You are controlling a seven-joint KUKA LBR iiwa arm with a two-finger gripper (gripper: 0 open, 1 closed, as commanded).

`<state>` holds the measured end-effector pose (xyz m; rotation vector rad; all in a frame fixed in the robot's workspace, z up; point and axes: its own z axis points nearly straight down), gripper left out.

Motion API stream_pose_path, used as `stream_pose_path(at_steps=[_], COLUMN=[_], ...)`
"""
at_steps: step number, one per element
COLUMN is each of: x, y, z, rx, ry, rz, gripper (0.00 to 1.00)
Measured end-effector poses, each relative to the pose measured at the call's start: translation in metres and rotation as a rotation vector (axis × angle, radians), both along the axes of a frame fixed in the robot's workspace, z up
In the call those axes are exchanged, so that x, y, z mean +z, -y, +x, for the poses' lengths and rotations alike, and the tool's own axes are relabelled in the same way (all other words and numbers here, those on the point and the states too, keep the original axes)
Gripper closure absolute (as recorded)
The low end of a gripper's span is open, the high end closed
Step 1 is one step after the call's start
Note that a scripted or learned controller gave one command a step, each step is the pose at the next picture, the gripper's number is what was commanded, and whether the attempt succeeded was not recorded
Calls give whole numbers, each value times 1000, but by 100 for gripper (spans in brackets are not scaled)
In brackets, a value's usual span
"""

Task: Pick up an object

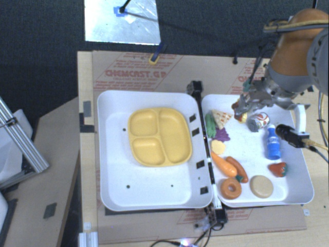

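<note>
The can (258, 121) lies on its side near the back of the right bin (298, 189), and you can see the gripper (245, 108) hanging right beside it at its left; whether the gripper is spread or pressed together, you cannot tell. Near it you have a blue bottle (273, 143), a strawberry (277, 169), a carrot (223, 164), a doughnut (231, 188) and a round biscuit (261, 186). The left bin (110, 189) holds a yellow divided plate (159, 136).
</note>
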<state>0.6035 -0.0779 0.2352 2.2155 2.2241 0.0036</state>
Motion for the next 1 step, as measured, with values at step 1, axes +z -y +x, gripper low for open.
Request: stream_pose_path(at_steps=[1], x=[-20], y=[2], z=[2], rx=[-2], ry=[-3], rz=[-1], gripper=[100])
